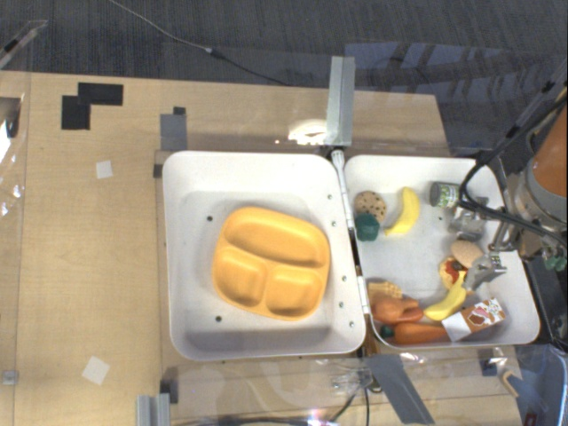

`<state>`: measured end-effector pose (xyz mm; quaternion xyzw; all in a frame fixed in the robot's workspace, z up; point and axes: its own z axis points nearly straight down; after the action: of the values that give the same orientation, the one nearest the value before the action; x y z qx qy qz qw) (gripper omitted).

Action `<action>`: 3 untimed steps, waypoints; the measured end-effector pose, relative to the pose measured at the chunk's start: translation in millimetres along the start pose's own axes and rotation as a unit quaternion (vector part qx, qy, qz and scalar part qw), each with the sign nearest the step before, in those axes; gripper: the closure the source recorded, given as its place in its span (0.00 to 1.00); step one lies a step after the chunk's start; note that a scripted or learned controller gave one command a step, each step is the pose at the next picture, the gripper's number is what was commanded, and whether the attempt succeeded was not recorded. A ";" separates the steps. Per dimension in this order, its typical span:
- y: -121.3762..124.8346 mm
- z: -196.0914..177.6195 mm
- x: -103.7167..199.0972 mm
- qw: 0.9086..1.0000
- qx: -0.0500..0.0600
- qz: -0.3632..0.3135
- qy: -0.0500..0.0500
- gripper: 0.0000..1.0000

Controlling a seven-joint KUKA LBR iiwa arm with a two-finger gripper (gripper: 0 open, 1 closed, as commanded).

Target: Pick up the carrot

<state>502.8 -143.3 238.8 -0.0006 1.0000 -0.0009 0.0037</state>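
Carrot waits in the crowded corner of the right bin

The carrot [419, 333] lies flat at the front edge of the right bin [524, 331], its length running along that front wall. It looks like a toy of hard, smooth plastic: light, stiff and a little slippery, so I judge it best taken across its thick middle, where the sides run nearly parallel, not at the tapering end. Touching the carrot on its far side is an orange-brown lump [395, 308], and a banana [446, 302] curves just beside both. A small printed packet [475, 318] sits against the carrot's right end. Farther from the carrot lie a second banana [404, 213], a cookie [370, 205] and a green block [366, 229]. The tool [484, 269] hangs near the carrot, up and to its right, above the first banana; whether it is released or clenched I cannot tell, and nothing shows in its grasp. Left of the carrot, the other bin [177, 238] holds a yellow tray [271, 263]; both bins rest on the table [80, 264]
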 end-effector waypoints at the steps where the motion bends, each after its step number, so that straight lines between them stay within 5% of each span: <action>1: -28.5 72.7 -27.3 0.962 0.000 0.273 0.002 0.00; 2: -22.1 150.3 -66.5 0.939 0.000 0.343 -0.002 0.00; 3: 23.8 149.4 -24.9 0.917 -0.001 0.398 -0.003 0.00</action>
<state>528.8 -119.7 89.5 0.3974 0.9176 0.0018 0.0069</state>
